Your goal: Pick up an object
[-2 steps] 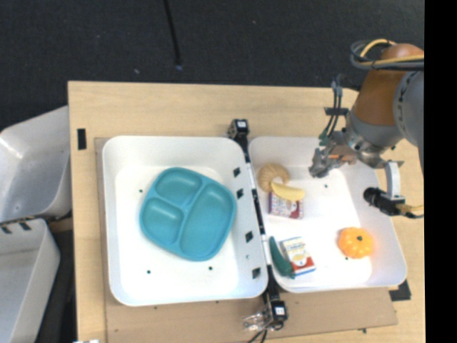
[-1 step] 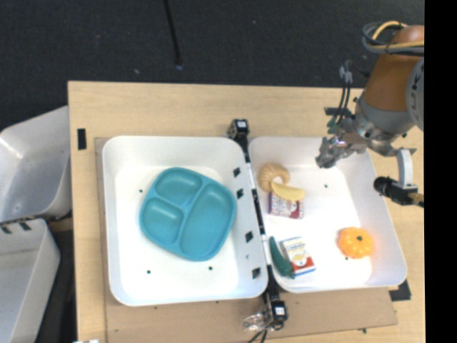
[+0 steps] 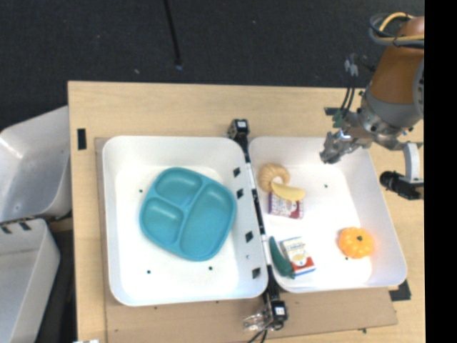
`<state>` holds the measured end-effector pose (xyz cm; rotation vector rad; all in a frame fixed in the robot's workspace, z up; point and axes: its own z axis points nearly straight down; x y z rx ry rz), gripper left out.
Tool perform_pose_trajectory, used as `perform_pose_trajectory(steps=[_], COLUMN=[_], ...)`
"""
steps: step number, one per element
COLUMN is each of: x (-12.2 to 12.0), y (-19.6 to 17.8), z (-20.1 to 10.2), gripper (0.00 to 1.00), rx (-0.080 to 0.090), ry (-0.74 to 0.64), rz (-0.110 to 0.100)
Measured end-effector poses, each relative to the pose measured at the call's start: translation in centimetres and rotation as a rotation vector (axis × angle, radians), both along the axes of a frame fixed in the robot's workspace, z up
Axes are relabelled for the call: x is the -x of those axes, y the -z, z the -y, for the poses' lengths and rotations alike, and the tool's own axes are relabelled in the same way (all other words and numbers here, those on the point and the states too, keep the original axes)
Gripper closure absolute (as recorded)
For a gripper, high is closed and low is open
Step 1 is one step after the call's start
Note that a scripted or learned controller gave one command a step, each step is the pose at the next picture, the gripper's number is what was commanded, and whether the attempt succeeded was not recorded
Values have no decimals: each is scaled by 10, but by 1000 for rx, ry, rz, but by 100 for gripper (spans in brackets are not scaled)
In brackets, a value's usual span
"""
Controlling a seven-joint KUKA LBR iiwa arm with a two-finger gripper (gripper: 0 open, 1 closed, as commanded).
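The right bin [image 3: 357, 274] holds a tan croissant [image 3: 271, 173] with a yellow banana piece [image 3: 289, 191] beside it, a small purple-and-white packet [image 3: 285, 206], a white carton with red and green print [image 3: 295, 254], a dark green item [image 3: 278, 261] at its left, and an orange pumpkin-like fruit [image 3: 355, 242]. My gripper [image 3: 333, 151] hangs over the far right corner of this bin, apart from all of these. Nothing shows between its fingers.
In the left bin [image 3: 128, 277] lies a blue divided plate [image 3: 188, 213]. A black clip [image 3: 238, 128] sits at the far end of the divider between the bins. The wooden bench [image 3: 164, 106] surrounds both bins, and a white container [image 3: 28, 170] stands at the left.
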<state>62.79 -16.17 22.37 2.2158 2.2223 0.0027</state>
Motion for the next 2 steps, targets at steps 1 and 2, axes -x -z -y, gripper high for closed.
perform_pose_trajectory(steps=[1,2], x=[11,26], y=[6,-7], z=[-51,-104], gripper=[100,100], rx=[-2,-3], ry=[-2,-4], rz=[-3,-3])
